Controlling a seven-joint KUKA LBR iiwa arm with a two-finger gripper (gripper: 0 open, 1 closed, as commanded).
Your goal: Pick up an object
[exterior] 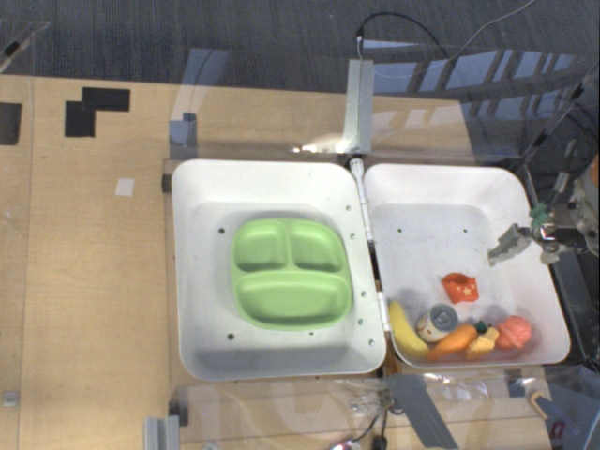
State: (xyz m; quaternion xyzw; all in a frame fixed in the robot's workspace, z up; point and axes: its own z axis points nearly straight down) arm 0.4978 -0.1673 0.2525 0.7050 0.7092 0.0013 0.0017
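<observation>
Nearest us lay a curved yellow plastic banana [404, 329], while our pincer [511, 244], grip state unclear, hovered above, awaiting descent.

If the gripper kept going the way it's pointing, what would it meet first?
The gripper points left and slightly down over the right bin. Probably bare bin floor first; the red piece lies below that line. Height is unclear.

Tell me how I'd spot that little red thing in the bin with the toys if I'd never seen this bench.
Find the right-hand white bin, the one beside the bin holding the green divided plate. Toys crowd its near edge: a banana, a carrot and a pink piece. The red thing lies just behind them, alone on the bare floor, small, bright red and blocky.
</observation>
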